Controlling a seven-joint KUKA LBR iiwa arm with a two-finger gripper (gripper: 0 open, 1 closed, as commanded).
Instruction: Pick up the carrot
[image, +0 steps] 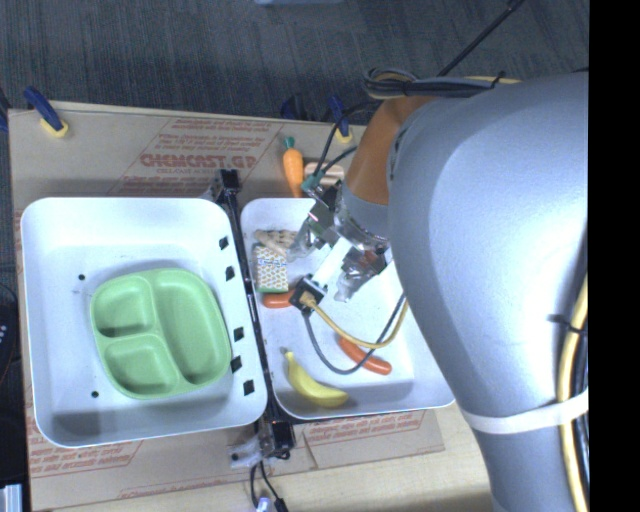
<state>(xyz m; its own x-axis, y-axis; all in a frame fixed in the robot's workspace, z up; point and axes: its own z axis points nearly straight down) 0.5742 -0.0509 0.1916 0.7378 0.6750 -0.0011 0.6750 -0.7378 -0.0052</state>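
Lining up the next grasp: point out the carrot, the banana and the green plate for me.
carrot (292, 170): camera view, middle of its orange body.
banana (312, 386): camera view, thick middle of the yellow curve.
green plate (160, 330): camera view, ridge between its compartments.

Red print is showing on the cardboard sheet (200, 150) under the bins; "CHEMCAST" is reading clearly, smaller lines staying illegible.

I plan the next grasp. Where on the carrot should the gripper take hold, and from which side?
Grip the carrot across its orange middle, coming from straight above. It lies flat on the cardboard beyond the right bin, green top pointing away, so probably its long sides are free.
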